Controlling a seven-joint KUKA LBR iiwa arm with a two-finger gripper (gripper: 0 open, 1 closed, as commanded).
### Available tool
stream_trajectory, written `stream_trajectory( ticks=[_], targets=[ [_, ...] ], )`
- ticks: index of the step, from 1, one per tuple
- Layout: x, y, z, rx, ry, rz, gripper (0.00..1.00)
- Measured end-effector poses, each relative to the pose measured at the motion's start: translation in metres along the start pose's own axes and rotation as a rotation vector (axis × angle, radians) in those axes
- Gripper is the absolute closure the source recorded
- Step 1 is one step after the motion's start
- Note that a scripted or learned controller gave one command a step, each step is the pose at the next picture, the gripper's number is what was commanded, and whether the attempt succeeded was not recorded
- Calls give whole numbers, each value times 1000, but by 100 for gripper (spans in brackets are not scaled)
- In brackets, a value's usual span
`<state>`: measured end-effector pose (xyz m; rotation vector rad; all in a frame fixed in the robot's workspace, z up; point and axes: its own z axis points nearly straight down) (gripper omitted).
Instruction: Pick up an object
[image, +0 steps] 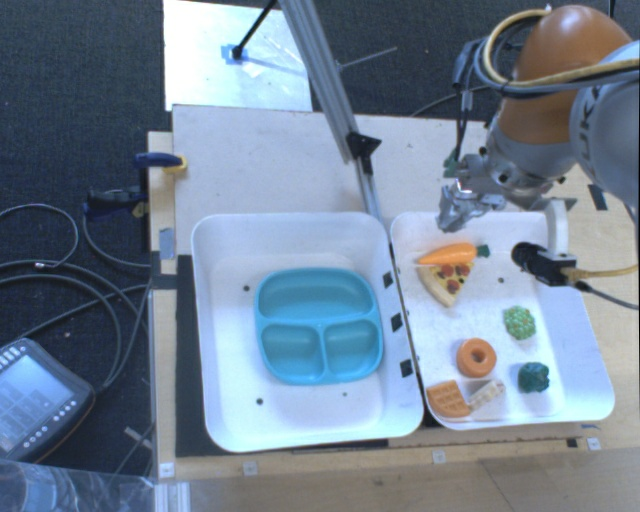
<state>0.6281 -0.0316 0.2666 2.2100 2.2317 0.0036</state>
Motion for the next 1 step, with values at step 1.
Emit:
stream_trajectory(
  ticks=[1],
  targets=[
    [52, 10, 19, 1, 0, -1, 100]
  ],
)
